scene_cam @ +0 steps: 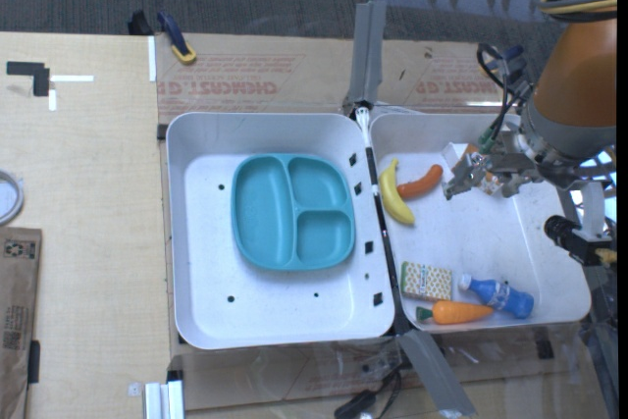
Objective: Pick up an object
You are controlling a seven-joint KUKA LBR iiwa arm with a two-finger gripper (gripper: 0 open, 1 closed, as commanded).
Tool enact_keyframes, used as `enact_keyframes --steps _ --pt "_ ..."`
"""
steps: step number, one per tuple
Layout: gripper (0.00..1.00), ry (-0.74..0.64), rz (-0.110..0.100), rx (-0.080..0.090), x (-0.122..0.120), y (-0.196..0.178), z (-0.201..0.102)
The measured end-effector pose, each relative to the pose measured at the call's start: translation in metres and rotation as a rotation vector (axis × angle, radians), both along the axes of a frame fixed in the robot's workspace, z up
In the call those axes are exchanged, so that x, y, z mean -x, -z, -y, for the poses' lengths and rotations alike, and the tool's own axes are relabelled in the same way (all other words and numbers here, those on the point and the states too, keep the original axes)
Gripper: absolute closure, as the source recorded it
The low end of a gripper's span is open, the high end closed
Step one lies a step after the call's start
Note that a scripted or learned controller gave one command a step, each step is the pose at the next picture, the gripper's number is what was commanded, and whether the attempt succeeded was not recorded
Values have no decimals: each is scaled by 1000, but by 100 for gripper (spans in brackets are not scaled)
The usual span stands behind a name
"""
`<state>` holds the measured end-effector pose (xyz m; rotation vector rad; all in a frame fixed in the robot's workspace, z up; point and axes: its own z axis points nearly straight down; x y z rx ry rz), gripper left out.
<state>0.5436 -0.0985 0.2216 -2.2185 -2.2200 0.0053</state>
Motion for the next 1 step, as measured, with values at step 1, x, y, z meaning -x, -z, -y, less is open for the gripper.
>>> enact_keyframes --steps 1 --pt "0 -62 3 1 -45 38 61"
